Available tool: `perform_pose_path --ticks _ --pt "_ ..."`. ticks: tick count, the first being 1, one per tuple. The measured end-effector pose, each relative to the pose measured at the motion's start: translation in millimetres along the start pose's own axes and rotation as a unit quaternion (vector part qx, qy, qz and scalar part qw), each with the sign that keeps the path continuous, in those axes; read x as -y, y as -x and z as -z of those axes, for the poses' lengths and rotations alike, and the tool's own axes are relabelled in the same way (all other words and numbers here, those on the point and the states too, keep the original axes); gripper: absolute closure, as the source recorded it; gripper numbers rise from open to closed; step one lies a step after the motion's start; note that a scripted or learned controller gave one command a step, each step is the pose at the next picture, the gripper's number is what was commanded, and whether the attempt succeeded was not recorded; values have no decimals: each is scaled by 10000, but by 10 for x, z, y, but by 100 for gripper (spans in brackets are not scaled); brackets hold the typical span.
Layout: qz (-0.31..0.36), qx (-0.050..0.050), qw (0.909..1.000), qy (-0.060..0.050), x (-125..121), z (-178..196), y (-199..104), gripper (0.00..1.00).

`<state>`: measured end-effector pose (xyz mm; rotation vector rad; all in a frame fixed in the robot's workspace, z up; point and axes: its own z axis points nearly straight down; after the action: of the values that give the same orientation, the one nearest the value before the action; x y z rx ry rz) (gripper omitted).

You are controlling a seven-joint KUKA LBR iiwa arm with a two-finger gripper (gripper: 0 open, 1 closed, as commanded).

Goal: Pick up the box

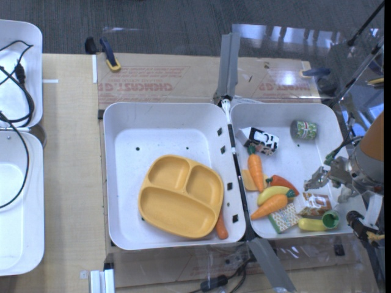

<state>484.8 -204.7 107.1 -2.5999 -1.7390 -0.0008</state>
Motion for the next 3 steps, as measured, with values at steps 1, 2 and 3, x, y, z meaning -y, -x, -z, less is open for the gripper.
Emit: perform_pose_path --ticks 1,2,3 --pt "3 7 10000 -9 2 83 4 100" --pt "0 6 10000 -11 3 83 4 0" --pt "-1227 39 9924 34 200 85 -268 0"
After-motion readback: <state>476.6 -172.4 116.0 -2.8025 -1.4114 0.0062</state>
